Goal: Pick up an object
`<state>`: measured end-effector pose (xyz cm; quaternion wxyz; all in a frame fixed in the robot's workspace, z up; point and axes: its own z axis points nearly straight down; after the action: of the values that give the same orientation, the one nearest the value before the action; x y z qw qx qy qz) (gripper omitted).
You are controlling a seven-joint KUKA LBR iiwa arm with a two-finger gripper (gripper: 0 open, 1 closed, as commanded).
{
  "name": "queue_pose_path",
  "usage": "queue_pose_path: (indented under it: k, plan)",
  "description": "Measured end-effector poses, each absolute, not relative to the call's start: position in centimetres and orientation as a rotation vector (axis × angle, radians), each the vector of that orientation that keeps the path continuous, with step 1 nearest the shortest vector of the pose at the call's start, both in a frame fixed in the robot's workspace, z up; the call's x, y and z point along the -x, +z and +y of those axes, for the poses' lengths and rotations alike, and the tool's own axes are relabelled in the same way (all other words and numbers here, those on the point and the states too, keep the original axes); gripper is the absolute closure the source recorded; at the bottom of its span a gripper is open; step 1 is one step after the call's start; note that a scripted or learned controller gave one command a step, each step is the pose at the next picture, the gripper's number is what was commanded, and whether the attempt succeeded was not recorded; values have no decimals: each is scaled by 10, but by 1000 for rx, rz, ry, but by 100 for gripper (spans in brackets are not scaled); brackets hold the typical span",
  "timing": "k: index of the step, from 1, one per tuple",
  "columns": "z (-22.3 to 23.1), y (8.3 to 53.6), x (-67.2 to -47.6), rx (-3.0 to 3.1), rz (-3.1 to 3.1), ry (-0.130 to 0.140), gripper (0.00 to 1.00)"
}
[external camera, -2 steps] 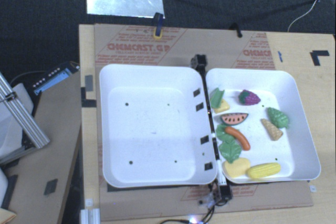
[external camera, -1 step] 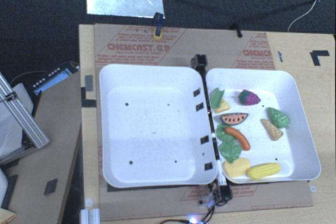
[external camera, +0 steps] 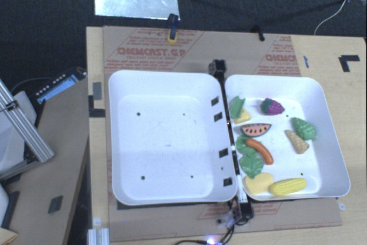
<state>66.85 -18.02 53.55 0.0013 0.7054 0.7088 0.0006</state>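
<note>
Landmark: the black hinge strip [external camera: 228, 135] running between the two shallow white plastic bins.

Nearest the camera, right of the strip at its near end: a pale yellow rounded toy piece [external camera: 258, 183], touching the near wall of the right bin [external camera: 335, 146]. Just beyond it to the right, a yellow plastic corn cob [external camera: 288, 186], lying flat along the same wall.

A little farther up the strip: a dark green leafy toy vegetable [external camera: 250, 162], close against the strip, with an orange-red toy sausage [external camera: 260, 150] lying slantwise across its far edge. Well right of the strip at this depth, a tan cone-shaped piece [external camera: 297, 142] touching a green broccoli-like toy [external camera: 304, 128].

Farther again: a red watermelon slice [external camera: 256, 129], then a green-and-yellow leafy piece [external camera: 238, 109] beside the strip, and a purple toy grape bunch [external camera: 272, 106] farthest back.

Left of the strip, the left bin [external camera: 123, 140] shows bare white floor with a few dark specks. Both bins sit on brown printed cardboard [external camera: 152, 50] over the worktop.

Pincer state: cannot tell; no picture gives it.

Judged step: the very start, nothing lifted, every candidate object lying in the right bin. The next move calls for choosing a target standing apart from its neighbours; the corn cob or grape bunch look likeliest. The sausage and leaf overlap, so a grasp there risks catching two.
</note>
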Motion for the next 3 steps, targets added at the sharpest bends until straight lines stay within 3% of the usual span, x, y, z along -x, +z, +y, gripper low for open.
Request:
queue_pose_path:
  k: [1, 2, 3]
  plan:
    - [-207, 536, -668, -2218, 2219, 1, 100]
    - [-174, 535, -669, -2213, 2226, 3, 100]
    - [-208, 535, -668, -2218, 2219, 1, 100]
